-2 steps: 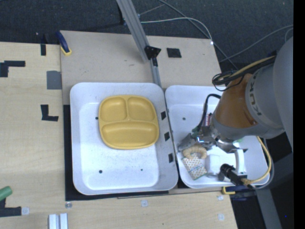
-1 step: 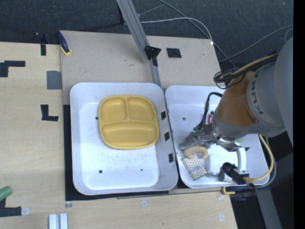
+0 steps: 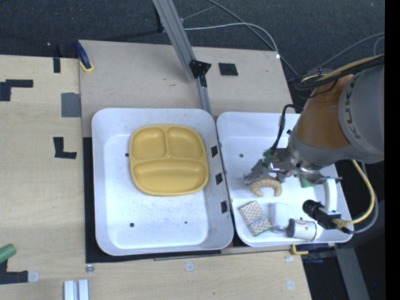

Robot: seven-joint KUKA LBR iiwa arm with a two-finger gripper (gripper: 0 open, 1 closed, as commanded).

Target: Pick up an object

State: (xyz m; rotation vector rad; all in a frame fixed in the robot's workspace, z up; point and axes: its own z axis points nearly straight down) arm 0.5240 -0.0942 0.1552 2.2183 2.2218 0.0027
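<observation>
Light wooden bench top [image 3: 37, 186] marked with black tape pieces [image 3: 61, 147], set against a dark carpeted floor [image 3: 75, 11]. A slanted grey metal strut [image 3: 175, 27] crosses the upper bench, with thin white cables [image 3: 244, 27] trailing over the floor.

Well to the left of the pincer, a yellow three-compartment plate [image 3: 169, 159] lies flat in the left white bin [image 3: 112, 230], which sits on the tan bench [image 3: 125, 74]. Up and to the left of the pincer, a grey metal pole [image 3: 178, 30] slants across the bench, with thin cables [image 3: 237, 25] trailing beside it. Far down-left, a green object [image 3: 5, 252] pokes in at the edge.
</observation>
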